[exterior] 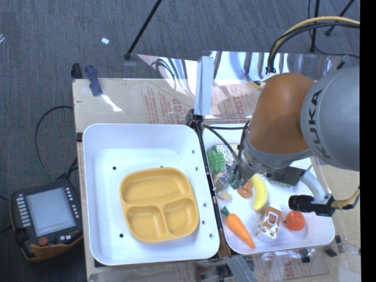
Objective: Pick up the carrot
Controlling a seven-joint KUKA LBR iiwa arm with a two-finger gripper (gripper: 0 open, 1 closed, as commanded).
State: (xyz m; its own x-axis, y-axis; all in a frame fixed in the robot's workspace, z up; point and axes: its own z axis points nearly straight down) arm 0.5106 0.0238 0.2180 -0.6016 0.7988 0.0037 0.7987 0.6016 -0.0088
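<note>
robotics lab | KUKA arm (329,119) | teach pendant (46,216) | tripod legs (147,21) | grey carpet (88,16)

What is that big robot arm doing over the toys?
The grey and orange robot arm reaches into the right white bin, with its pincer low near the bin's left side. It is meant to pick up the orange toy carrot with a green top, which lies untouched near the front. A yellow toy banana and a red toy tomato lie nearby. The left white bin holds a yellow divided plate.
</note>
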